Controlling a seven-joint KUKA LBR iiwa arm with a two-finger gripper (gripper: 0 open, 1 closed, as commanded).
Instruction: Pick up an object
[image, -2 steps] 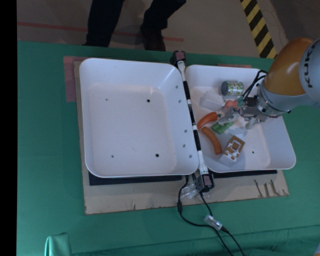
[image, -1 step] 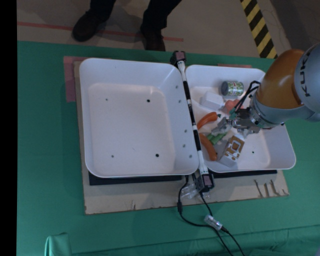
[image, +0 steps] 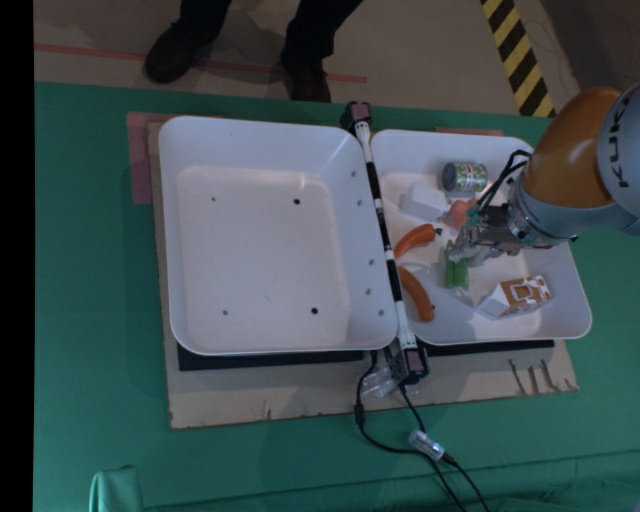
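Left bin (image: 265, 235): nothing for me there, skip. Divider between the bins, then the right bin (image: 560, 300) with all the candidates.

Leftmost in it, two orange chili-like peppers: one (image: 415, 240) up near the divider, the other (image: 417, 293) lower, lying along the bin's slope. Next, a white block (image: 424, 200) toward the back. Then a green item (image: 457, 268), looks like a small bundle of stalks, directly under my gripper (image: 470, 245). Something orange-red (image: 460, 212) sits just behind it, partly hidden by my wrist. Green-labelled can (image: 464, 177) on its side at the back. Small orange-and-white carton (image: 518, 295) tipped over at the front right.

My hand is low over the green item; how wide it stands, and whether it has anything, cannot tell, since it blurs into the clutter.

Likely target: the green item. To do this well, I'd judge: descend straight, keep clear of the upper pepper just beside it, straddle the narrow width, close fully before lifting. Risk: pinching the orange-red piece too, or slipping off.
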